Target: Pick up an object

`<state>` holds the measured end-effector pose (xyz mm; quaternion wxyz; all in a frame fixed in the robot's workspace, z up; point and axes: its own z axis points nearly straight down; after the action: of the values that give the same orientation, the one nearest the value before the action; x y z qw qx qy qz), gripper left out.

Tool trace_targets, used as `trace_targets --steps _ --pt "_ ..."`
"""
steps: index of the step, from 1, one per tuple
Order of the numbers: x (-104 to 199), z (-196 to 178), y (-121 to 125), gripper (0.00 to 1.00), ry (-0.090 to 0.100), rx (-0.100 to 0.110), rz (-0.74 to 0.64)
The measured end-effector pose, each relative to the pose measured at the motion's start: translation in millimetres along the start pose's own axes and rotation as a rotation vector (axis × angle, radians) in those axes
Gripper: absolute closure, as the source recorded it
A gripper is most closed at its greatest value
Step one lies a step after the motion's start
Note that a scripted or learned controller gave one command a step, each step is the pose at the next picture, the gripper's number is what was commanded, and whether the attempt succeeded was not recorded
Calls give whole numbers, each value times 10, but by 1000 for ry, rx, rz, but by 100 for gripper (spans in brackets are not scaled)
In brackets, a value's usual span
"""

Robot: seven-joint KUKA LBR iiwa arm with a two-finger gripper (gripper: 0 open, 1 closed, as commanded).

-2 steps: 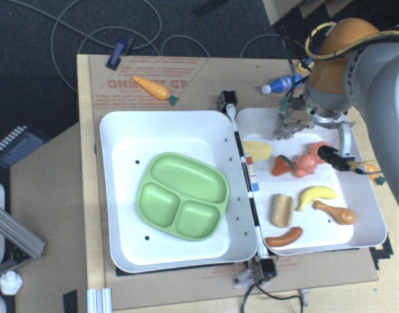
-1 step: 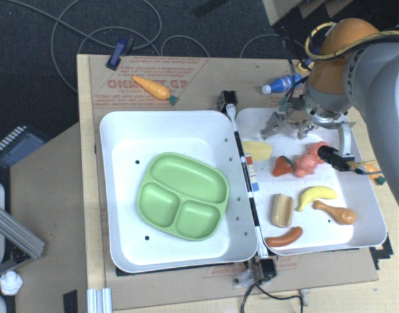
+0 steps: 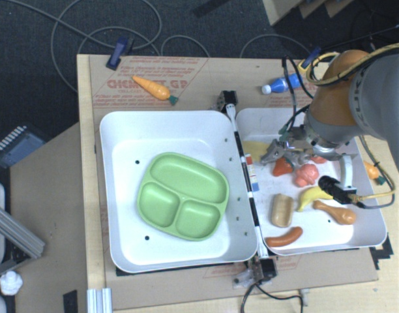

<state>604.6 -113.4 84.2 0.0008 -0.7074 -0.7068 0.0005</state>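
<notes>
A: What fills the frame?

B: A bench seen from above, with two white bins side by side. The left bin [image 3: 121, 142] holds a green divided plate [image 3: 182, 195] near its middle. The right bin [image 3: 366, 230] holds a cluster of toy foods.

A: Where is the arm?

B: The grey arm [image 3: 375, 96], with an orange band, comes in from the upper right of the frame. Its gripper [image 3: 292, 152] hangs over the upper part of the right bin, just above the food cluster.

A: Is the gripper open or closed?

B: That cannot be told from this view; it is small and dark against the clutter. No object is seen between its fingers.

A: Which foods lie in the right bin?

B: A red piece [image 3: 281, 167] sits just below the gripper, with a pink piece [image 3: 307, 173] beside it to the right. Below those lie a yellow banana [image 3: 309, 197], a tan bread roll [image 3: 281, 210], and a brownish drumstick shape [image 3: 336, 212]. A sausage [image 3: 283, 238] rests near the bin's lower edge.

A: Anything outside the bins?

B: A toy carrot [image 3: 152, 87] lies on the bench above the left bin. A small blue and white bottle [image 3: 282, 85] lies above the right bin.
</notes>
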Motion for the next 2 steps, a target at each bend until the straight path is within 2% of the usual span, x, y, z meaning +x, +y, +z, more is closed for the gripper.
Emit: trace_targets --steps 1,2 --pt "1 -105 7 100 -1 -3 0" --pt "824 -1013 -119 100 1 -4 -3"
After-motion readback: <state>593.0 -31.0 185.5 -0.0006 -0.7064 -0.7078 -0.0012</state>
